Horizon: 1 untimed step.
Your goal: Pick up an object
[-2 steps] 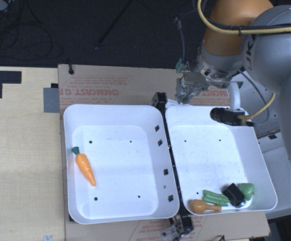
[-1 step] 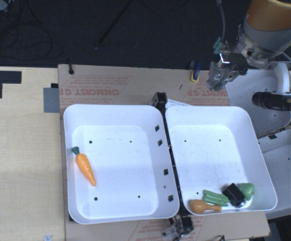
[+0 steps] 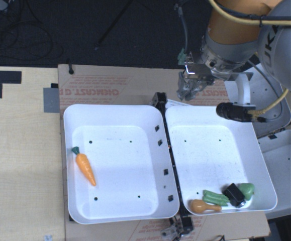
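Note:
An orange carrot with a green top lies near the left wall of the left bin. In the near right corner of the right bin sit a green bean pod, a tan pear-shaped piece, a black block and a green piece, packed close together. My gripper hangs above the far edge of the right bin, near the divider, well away from all these objects. I see nothing between its fingers.
A black clip strip runs between the two bins. Brown cardboard lies under the bins, with a pale wooden bench to the left. Cables and a black bar hang off the arm at the right.

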Tool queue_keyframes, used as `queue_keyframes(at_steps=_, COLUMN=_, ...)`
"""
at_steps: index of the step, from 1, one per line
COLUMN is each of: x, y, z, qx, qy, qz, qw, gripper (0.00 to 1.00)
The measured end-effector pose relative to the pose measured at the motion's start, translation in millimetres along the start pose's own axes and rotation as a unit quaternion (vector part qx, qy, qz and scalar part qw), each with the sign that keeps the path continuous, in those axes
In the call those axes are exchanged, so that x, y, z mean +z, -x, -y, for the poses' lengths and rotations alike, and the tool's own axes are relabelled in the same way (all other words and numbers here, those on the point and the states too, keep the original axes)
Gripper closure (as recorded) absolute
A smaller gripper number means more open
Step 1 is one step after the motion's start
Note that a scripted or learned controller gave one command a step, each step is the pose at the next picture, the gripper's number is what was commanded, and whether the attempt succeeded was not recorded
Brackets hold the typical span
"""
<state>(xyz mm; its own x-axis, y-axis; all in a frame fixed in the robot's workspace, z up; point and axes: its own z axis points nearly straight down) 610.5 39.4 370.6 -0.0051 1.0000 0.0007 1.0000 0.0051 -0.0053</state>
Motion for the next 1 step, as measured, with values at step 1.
queue_keyframes(at_steps=1, x=-32.2, y=-65.3, z=-23.8, qx=0.000, qy=0.003, qz=0.000, qw=1.0000, gripper=1.00)
